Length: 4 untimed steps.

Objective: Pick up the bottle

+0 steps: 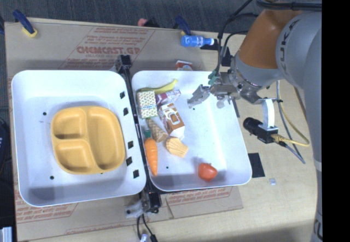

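From the overhead camera view, the gripper (pixel 198 96) hangs over the upper part of the right bin (pixel 232 142), above bare white floor just right of the small carton (pixel 171 118) and banana (pixel 167 86). Nothing is visibly gripped, and at this slant I cannot tell whether it is released or clenched.

The only likely bottle (pixel 196 41) is a small blue object lying on its side on the cardboard sheet (pixel 104 44), outside the bins and beyond the right bin's far rim. It is too small to be sure.

I judge the step to be the approach, with the grasp not yet made. The next move calls for travelling past the rim and descending across the bottle's body.

Red print on the cardboard reads "CHEMCAST GP".
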Each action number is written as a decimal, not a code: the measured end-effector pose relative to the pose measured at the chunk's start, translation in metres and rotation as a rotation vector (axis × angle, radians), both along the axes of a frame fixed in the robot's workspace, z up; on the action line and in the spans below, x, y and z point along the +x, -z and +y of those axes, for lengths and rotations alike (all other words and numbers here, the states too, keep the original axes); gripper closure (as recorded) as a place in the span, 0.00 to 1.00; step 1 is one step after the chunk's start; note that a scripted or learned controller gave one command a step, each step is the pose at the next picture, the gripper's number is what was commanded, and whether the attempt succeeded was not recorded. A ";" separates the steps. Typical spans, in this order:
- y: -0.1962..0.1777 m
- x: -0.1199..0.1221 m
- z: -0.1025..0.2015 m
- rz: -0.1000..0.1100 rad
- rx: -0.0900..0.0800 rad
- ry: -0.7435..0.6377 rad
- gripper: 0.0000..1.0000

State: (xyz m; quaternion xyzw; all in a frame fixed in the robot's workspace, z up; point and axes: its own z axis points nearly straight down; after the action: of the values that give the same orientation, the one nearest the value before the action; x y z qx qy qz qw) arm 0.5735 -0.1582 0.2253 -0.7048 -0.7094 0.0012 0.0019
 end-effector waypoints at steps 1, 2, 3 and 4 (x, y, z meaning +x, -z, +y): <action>-0.010 0.000 0.000 0.002 0.001 -0.005 1.00; 0.059 -0.055 0.023 0.000 0.001 -0.171 1.00; 0.016 -0.098 0.111 0.001 0.000 -0.043 1.00; -0.019 -0.097 0.170 -0.001 0.000 -0.077 1.00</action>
State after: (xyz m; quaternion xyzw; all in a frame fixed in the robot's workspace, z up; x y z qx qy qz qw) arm 0.4765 0.0120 0.2440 -0.6770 -0.7360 0.0007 0.0013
